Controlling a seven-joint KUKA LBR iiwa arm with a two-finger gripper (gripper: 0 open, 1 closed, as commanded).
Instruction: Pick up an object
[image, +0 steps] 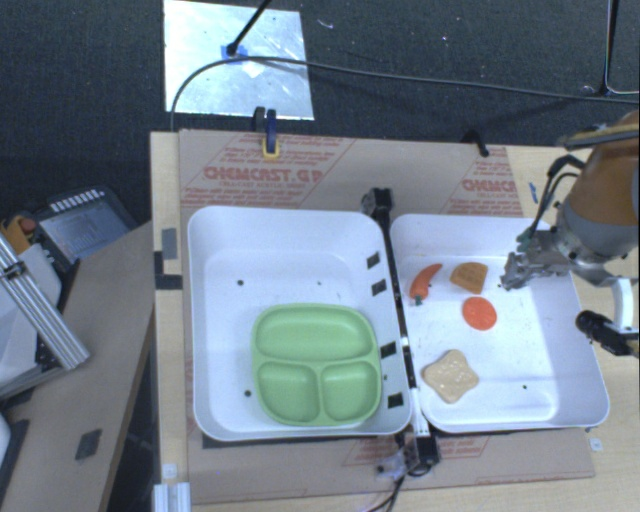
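Camera view, fixed above worktop (330, 160): end effector (515, 272) poised over upper part of right bin (575, 385), near its right wall, nothing between fingers; opening state cannot be told. Inside same bin: red pepper (425, 281), brown piece (468, 277), round red slice (480, 314), pale toast-shaped piece (450, 375), all apart from end effector. Left bin (215, 300) carrying green divided plate (316, 362).
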